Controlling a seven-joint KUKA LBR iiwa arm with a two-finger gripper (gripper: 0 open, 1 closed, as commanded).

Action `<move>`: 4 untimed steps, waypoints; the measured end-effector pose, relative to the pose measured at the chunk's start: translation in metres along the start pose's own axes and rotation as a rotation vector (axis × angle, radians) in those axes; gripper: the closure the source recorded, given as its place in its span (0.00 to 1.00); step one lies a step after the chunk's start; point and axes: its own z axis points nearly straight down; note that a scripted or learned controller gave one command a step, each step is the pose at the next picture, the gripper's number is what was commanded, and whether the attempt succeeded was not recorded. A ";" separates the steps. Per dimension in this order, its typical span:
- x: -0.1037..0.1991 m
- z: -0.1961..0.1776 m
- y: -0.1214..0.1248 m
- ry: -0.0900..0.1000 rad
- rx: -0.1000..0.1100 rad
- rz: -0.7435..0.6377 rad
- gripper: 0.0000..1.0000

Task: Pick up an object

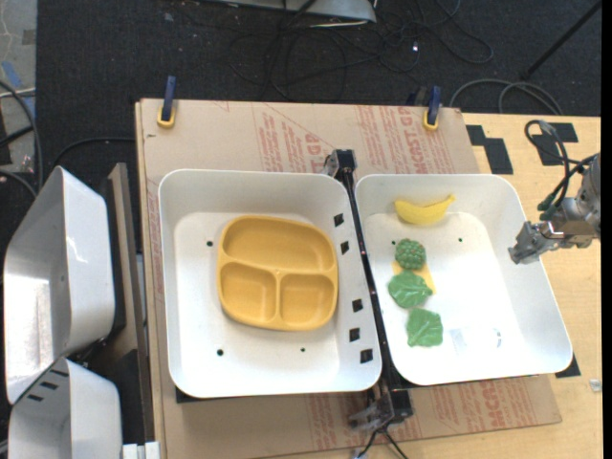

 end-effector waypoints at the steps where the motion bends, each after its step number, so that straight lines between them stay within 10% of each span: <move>1: 0.042 0.000 0.014 0.001 0.000 -0.004 1.00; 4: 0.194 -0.004 0.054 0.002 0.000 -0.006 1.00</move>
